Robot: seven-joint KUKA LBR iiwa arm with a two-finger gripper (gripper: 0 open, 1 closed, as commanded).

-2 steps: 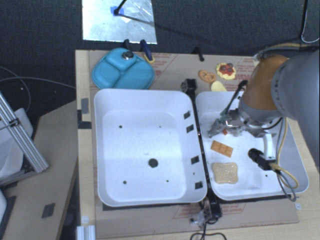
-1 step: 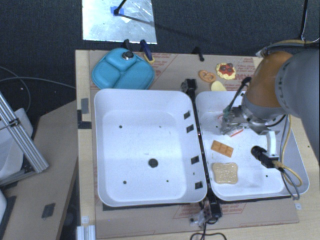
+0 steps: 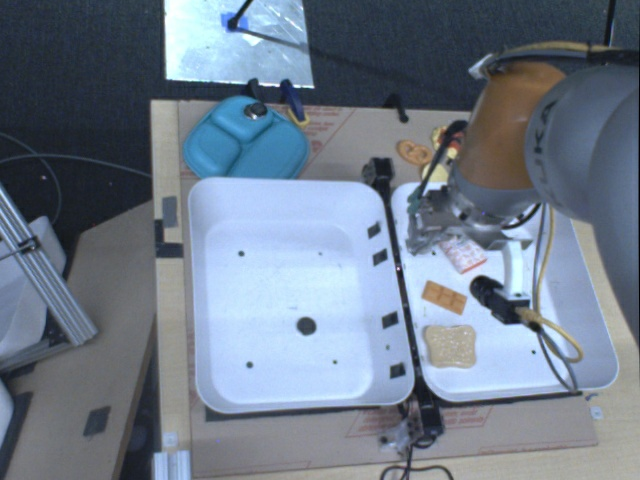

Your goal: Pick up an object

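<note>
Arm (image 3: 545, 128): it reaches in from your right, low over the right bin (image 3: 590, 348).
Gripper (image 3: 432, 230): near that bin's upper left corner; you cannot tell its state.
Toast slice (image 3: 451, 345): near the bin's front edge, probably light and stiff; pinch across its edges.
Orange cracker (image 3: 444, 296): just above the toast, thin, flat, likely slippery; grip its short sides.

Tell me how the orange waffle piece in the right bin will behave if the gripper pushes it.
The waffle piece lies flat and thin, so it would probably slide, not roll. It looks like stiff plastic, likely light. Its low profile may make gripping hard.
</note>
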